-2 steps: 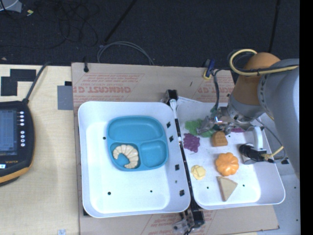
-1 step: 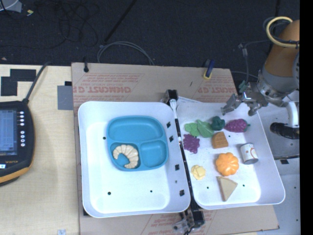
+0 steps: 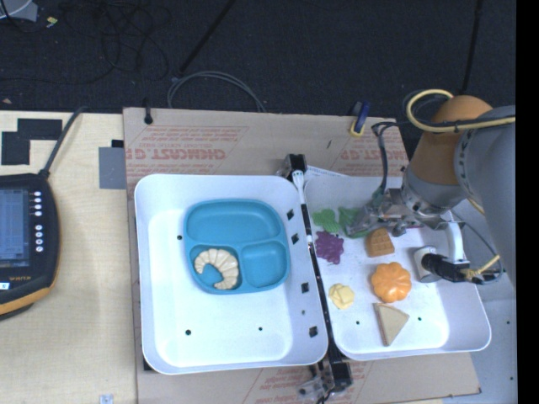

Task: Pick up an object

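The right bin (image 3: 472,326) holds several toy foods: a green leafy piece (image 3: 331,220), a purple grape bunch (image 3: 328,247), a brown square piece (image 3: 380,243), an orange round fruit (image 3: 391,282), a small yellow piece (image 3: 341,295) and a tan wedge (image 3: 390,321). My gripper (image 3: 370,218) is low over the far part of this bin, just right of the green piece and just beyond the brown square. Nothing is visibly held in it.
The left bin (image 3: 160,310) carries a blue divided plate (image 3: 240,221) with a croissant (image 3: 217,268) in its front-left compartment. A black divider (image 3: 307,259) runs between the bins. A tablet-like pendant (image 3: 21,234) lies at the far left. Cables hang near the wrist.
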Controlling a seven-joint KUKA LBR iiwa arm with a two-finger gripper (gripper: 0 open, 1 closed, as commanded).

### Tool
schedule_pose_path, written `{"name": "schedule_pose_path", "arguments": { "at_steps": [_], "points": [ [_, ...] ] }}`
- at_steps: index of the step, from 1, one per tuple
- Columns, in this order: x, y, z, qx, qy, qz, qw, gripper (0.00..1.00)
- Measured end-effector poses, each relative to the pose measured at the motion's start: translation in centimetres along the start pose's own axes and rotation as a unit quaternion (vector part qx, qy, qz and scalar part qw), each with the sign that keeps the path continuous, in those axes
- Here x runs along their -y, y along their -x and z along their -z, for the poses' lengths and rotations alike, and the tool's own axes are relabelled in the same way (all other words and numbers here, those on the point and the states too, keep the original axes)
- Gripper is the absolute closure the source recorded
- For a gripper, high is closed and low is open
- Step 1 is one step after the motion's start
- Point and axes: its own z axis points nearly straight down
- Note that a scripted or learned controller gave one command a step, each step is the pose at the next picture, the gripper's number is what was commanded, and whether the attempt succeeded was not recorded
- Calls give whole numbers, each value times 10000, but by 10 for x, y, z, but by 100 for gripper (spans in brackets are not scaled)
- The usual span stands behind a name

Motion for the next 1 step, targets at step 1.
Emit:
{"name": "schedule_pose_path", "arguments": {
  "at_steps": [1],
  "points": [
    [-11,-34,6,6,-14,-11,10000,0]
  ]
}}
